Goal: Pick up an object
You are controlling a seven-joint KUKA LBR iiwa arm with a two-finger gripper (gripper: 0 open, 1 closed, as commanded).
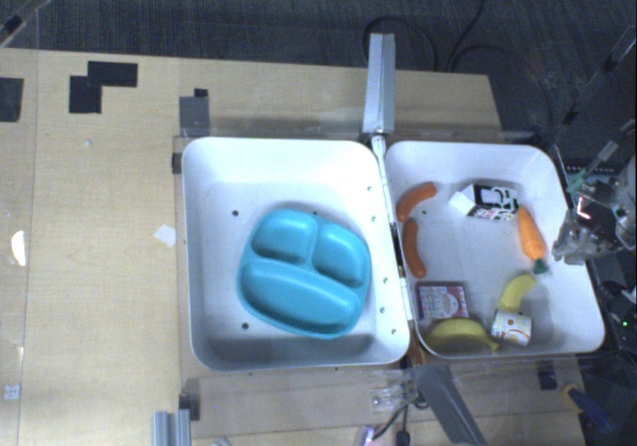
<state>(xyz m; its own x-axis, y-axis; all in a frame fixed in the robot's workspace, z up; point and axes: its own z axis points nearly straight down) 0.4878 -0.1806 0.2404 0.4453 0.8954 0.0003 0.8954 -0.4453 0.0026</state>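
Plate (304, 270), blue, one, lies well left of my gripper (587, 233). Two bananas (460, 334) sit below-left of me and two sausages (411, 250) farther left. One carrot (529, 233) lies just left of me, slanted up-down, green end lowest. No label is readable. Whether my gripper is clenched, I cannot tell.

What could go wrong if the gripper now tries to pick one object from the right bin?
The gripper sits at the right bin's rim, so descending there may strike the wall. The carrot lies close to that wall, leaving little finger room. The bananas and small carton crowd together, so a grasp may catch two.
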